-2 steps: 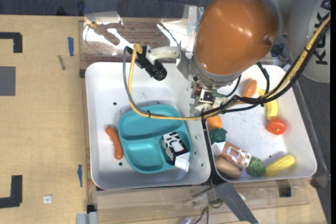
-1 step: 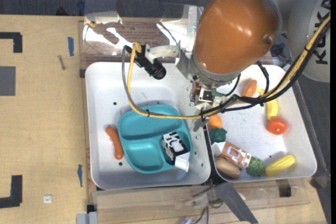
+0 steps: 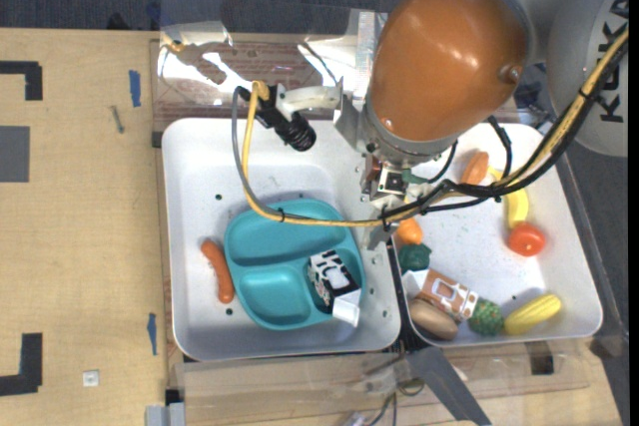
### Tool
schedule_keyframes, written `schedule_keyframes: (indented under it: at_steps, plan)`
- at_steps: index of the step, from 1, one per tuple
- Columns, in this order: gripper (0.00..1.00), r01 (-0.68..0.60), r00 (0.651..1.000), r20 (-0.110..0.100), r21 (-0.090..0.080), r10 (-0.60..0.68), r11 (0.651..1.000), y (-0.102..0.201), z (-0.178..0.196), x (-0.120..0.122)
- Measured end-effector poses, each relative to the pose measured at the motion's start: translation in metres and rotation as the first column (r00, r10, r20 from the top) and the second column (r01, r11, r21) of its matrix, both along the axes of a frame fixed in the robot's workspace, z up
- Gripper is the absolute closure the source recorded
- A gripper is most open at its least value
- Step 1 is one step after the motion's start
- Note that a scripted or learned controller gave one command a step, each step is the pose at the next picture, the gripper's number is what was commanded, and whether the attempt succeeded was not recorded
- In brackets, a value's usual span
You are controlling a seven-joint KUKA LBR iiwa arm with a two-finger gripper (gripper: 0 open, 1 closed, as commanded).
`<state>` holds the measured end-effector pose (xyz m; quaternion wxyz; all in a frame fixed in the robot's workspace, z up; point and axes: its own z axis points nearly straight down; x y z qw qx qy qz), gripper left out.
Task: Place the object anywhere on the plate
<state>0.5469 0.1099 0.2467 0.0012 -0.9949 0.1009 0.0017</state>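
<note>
Far left: bare tan wooden bench [image 3: 70,244], marked with black tape.

Left shallow white bin [image 3: 190,314]: an orange-red toy sausage [image 3: 218,270] lies on the bin floor, just beside the left edge of the teal divided plastic plate [image 3: 272,259], apart from it. A small black-and-white printed packet [image 3: 334,276] rests on the plate's right side, tilted, its lower white end overhanging the rim toward the bin wall. A yellow cable [image 3: 300,215] loops across the top of the plate.

Centre: the grey arm's big orange wrist band [image 3: 447,55] sits above the divider between the 2 bins. The claw [image 3: 384,183] is under it, over the inner edge of the right bin; the wrist hides it, so released or clenched, I cannot tell. Nothing is seen between its tips.

Right shallow white bin [image 3: 579,299]: toy food clustered together: orange carrot piece [image 3: 408,232], green piece [image 3: 414,256], brown-and-white box [image 3: 447,294], tan potato shape [image 3: 433,317], yellow lemon shape [image 3: 532,312], red tomato [image 3: 526,239], yellow banana [image 3: 516,205].

Judgement: if the packet is the task object, it is already on the plate, though barely.

Risks:
- Packet perched at the rim; a tug from the yellow cable or a nudge to the plate could tip it off.
- Cable draped over the plate could snag and drag it.
- Crowded right-bin toys invite a wrong pick.
</note>
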Motion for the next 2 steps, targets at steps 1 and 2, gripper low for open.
schedule_keyframes:
  at_steps: [1, 2]
  plan:
    - [0.0, 0.0, 1.0, 0.0, 0.0, 0.0, 1.0, 0.0, 0.0, 0.0]
    - [0.0, 0.0, 1.0, 0.0, 0.0, 0.0, 1.0, 0.0, 0.0, 0.0]
